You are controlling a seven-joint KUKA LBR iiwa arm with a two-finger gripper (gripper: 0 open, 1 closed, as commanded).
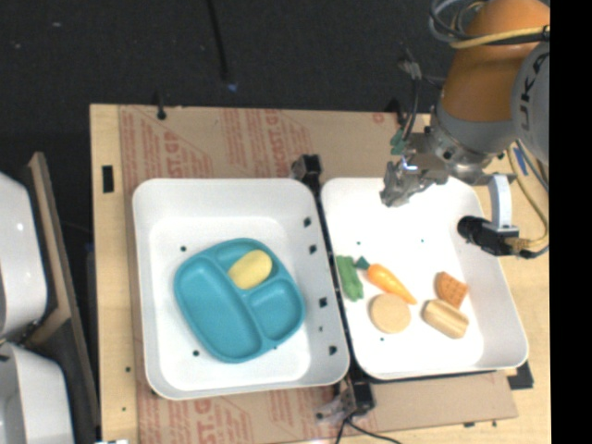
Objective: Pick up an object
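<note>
While the gripper (400, 191) hangs above — jaws unreadable — the carrot (389, 281) lies diagonal, tip lower-right

A brown board (231, 141) tops the bench, dark floor (185, 35) behind it

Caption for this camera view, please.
Gripper hovers over right bin holding carrot and other play food; yellow piece sits on blue tray.

One fixed camera looked down at a slant on the table (231, 137), taking in both bins (157, 248) from moderately far.
</note>
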